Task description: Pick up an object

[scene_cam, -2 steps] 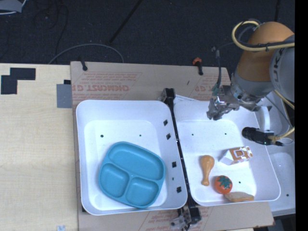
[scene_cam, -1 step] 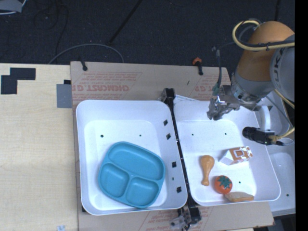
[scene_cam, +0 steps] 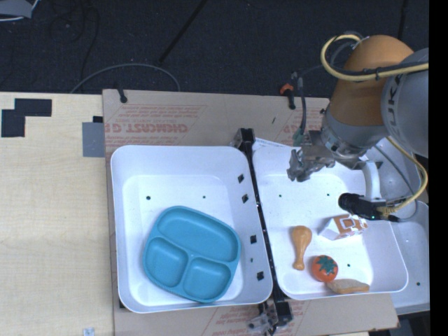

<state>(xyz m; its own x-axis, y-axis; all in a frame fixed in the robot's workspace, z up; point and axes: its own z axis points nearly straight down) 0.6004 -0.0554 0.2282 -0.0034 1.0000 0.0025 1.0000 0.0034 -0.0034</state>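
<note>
My gripper (scene_cam: 299, 171) hangs over the upper left part of the right bin (scene_cam: 280, 208), with nothing visible between its fingers. Below it in that bin lie a tan drumstick toy (scene_cam: 301, 243), a red-orange tomato toy (scene_cam: 324, 267), a tan bread-like piece (scene_cam: 347, 285) and a small white and orange carton (scene_cam: 345, 226). All of these sit apart from the gripper, toward the bin's near right side.
The left bin (scene_cam: 126, 187) holds a blue divided plate (scene_cam: 191, 253). A black divider rail (scene_cam: 253, 208) runs between the two bins. Cardboard (scene_cam: 175, 121) lies under the bins, and the arm's grey and orange body (scene_cam: 371, 96) rises at the upper right.
</note>
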